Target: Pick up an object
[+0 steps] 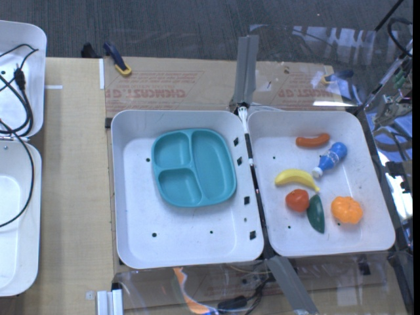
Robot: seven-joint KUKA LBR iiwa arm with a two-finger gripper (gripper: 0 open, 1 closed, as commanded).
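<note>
In the right bin (367, 241) lie several toy foods. A brown-orange sausage (312, 140) rests near the back. A blue and white bottle (330, 158) lies tilted just below it. A yellow banana (296, 178) sits mid-bin, with a red tomato (297, 200) under it and a dark green pepper (316, 213) leaning beside the tomato. An orange fruit (346, 210) sits at the right. The left bin (131, 241) holds a teal three-compartment plate (194, 167).
The bins stand on a cardboard-covered bench (170, 87) with a blue and yellow tool (117, 60) at the back left. White tubs with black cables (16, 97) stand at the far left. A grey post (245, 71) rises between the bins at the back.
</note>
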